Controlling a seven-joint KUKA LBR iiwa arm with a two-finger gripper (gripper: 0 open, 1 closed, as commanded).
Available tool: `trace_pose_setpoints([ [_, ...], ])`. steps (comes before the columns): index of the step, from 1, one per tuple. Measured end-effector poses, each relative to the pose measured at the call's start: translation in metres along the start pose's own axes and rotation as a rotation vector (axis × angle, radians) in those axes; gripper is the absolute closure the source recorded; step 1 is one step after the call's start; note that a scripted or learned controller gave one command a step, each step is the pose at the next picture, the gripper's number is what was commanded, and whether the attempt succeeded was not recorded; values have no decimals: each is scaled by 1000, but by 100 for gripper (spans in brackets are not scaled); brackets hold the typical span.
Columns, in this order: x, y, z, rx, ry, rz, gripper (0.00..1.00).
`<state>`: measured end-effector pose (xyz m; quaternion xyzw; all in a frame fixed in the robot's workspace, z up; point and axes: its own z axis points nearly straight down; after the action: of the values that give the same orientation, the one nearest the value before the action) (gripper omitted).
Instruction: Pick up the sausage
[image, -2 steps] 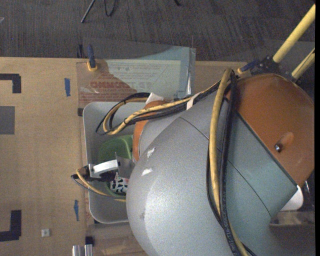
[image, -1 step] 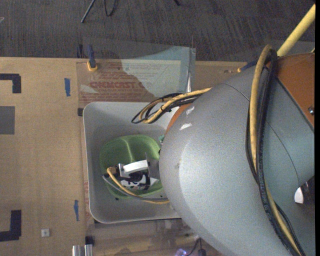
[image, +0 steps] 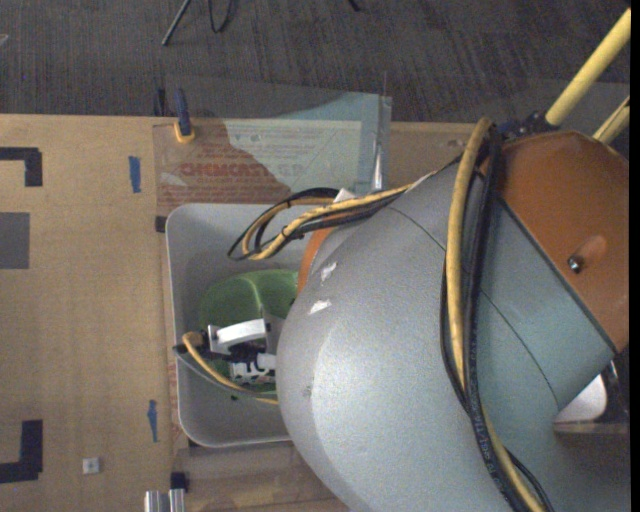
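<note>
Sausage hidden from sight — the hand (image: 240, 350) hangs over a green object (image: 245, 295) near the bin's (image: 190, 240) left wall; its grip cannot be told.

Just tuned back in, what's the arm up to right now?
The grey arm has reached across from the right and its bulk covers most of the bench. Its gripper end sits low inside the white bin, right over a green object. From this angle I can't tell whether anything is gripped, and I can't make out the sausage for certain. Yellow and black cables loop over the bin.
</note>
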<state>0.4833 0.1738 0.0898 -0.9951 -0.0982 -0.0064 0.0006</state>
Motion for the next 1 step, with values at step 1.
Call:
trace_pose_setpoints([
  [1,21,-40,1,-8,-5,9,0],
])
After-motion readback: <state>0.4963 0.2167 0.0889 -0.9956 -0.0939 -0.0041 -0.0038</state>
